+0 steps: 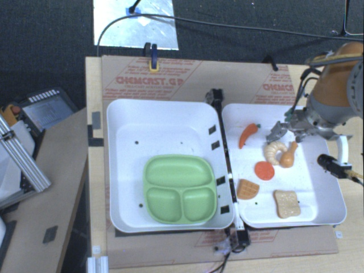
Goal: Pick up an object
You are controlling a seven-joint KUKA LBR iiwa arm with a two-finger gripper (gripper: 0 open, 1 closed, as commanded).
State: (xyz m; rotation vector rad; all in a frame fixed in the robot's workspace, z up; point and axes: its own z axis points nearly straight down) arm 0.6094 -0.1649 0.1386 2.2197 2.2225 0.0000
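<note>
Dark carpet surrounds a tabletop [187, 73] covered by printed cardboard, on which two shallow white bins sit side by side. From the right edge the grey arm [335, 90] with its orange band reaches over the right bin [324, 209], and its jaws [284, 131] hang low near that bin's upper middle. Whether the jaws are apart or together I cannot tell — the dark metal parts blur into each other at this slant, and nothing can be made out between them.

Just below the jaws, almost touching them, lies a pale ridged croissant-like toy [275, 151], and pressed against its right side is a tan drumstick-shaped piece [289, 154]. To the left of the jaws, a little apart, an orange carrot [248, 134] lies tilted. Further below the jaws sit a red round slice [264, 170], then an orange-brown wedge [248, 189] down to the left and a slice of toast [286, 203] near the bin's lower rim.

Well to the left of the jaws, past the black clips on the divider, the left bin [131, 124] holds a green three-compartment plate [180, 187]. A black cable end [333, 165] juts in to the lower right of the jaws
</note>
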